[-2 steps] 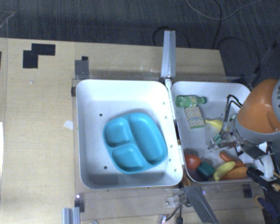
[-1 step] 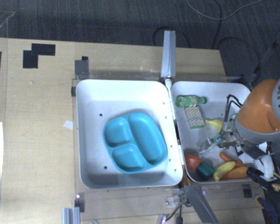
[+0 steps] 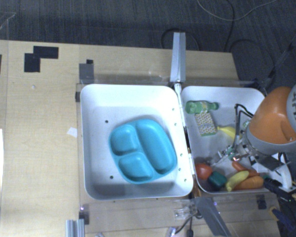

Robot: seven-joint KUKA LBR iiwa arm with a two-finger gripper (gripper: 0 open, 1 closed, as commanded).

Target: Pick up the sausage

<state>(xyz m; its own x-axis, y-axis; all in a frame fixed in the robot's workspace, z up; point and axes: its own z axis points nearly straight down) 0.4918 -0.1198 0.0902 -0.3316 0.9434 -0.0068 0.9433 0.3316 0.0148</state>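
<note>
Right bin, near corner: your sausage (image 3: pixel 250 182), orange-brown, lies touching a yellow banana (image 3: pixel 236 179).
Gripper (image 3: pixel 233 153): hovering just above; width you cannot tell.
Risk: crowding by tomato (image 3: pixel 203 171) and green block (image 3: pixel 217 180) means you may snag the banana instead.

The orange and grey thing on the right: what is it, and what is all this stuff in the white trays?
That is a robot arm, seen from one camera fixed above the bench. Its claw hangs over the right bin, which holds toy food: a green bottle, a patterned packet, a tomato, a banana and an orange-brown sausage it should pick up. The left bin holds a blue divided plate. I see nothing between the claw's fingers.
</note>
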